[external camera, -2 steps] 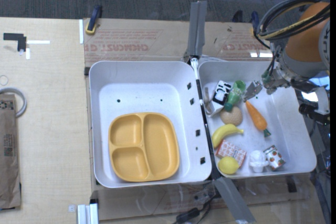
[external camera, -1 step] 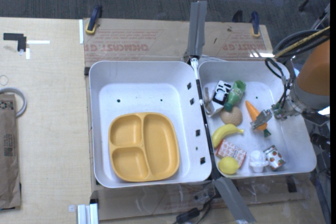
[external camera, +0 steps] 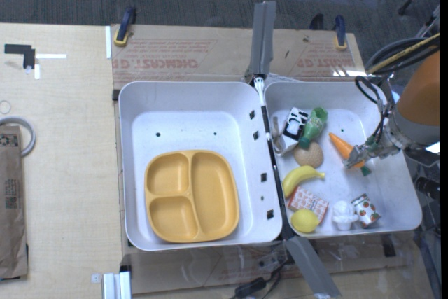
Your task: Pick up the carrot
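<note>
We see the carrot (external camera: 341,145) lying in the right bin (external camera: 392,220), near its right wall and toward the far half, its thin end pointing to the near right. The pincer (external camera: 361,157) hangs at that thin end, touching or almost touching it, and we cannot tell how it is set. In the same bin lie a banana (external camera: 302,178), a lemon (external camera: 304,220) near the front edge and a green bottle (external camera: 313,125); the left bin (external camera: 133,150) holds a yellow divided plate (external camera: 191,195)
</note>
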`<state>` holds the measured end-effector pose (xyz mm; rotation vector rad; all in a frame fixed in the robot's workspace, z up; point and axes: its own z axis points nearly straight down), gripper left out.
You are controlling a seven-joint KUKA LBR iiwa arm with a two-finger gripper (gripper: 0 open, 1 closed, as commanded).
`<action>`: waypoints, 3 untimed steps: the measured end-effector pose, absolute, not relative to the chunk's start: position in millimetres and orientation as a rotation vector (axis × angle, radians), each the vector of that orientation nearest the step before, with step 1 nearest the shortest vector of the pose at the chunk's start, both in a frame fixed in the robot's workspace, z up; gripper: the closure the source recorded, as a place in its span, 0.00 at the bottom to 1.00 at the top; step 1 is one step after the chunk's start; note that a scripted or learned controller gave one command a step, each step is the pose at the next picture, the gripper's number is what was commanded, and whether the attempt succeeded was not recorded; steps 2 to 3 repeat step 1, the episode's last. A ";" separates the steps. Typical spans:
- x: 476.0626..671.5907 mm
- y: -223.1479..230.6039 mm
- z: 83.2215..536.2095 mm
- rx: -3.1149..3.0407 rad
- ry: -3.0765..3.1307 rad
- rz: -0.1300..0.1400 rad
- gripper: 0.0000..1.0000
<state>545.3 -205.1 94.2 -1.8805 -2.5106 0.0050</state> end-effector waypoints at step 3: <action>534.6 -163.6 195.8 -2.112 -2.320 0.007 1.00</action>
